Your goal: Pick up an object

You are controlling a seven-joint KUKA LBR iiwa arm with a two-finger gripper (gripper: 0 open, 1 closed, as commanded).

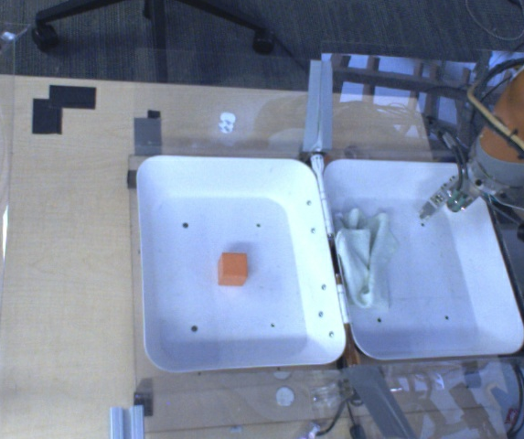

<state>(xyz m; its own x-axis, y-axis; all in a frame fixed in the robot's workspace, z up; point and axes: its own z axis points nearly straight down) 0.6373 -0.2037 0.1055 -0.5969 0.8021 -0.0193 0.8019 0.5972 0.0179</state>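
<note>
An orange cube [233, 269] lies near the middle of the left bin [165, 337]. A pale green crumpled cloth [363, 255] rests against the left wall of the right bin [481, 337]. My gripper [443, 202] hangs over the upper right part of the right bin, to the right of the cloth and apart from it. Its fingers are spread, with nothing between them. The orange band of the arm [518, 108] is at the right edge.
A metal divider rail [328, 245] runs between the two bins. Cables and frame bars [408, 85] crowd the area behind the right bin. A wooden bench top [51, 273] stretches to the left, with a black marker [60, 106] on it.
</note>
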